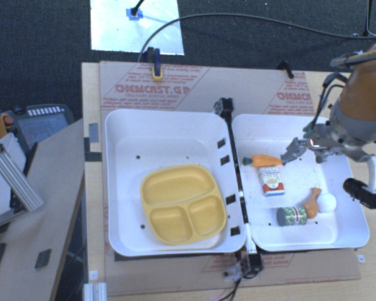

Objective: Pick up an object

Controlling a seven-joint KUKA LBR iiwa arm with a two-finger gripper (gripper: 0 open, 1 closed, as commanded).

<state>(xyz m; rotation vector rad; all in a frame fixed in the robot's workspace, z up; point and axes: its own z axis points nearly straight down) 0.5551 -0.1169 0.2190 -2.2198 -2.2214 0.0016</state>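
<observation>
The right bin [344, 231] holds an orange carrot [266, 161], a small red and white carton [271, 181], a green-labelled can [292, 216] lying on its side, a tan drumstick [311, 200] and a white egg [326, 202]. My gripper [307, 153] hangs over the back of this bin, just right of the carrot and above the carton. Its two fingers [292, 150] are spread apart with nothing between them. The orange-banded wrist rises behind it at the right edge.
A yellow three-compartment tray [183, 202] lies in the left bin [122, 168]. A black divider strip [233, 168] runs between the bins. A black part [363, 194] sticks out over the right bin's right rim. A tablet and metal rail sit on the side table at the left.
</observation>
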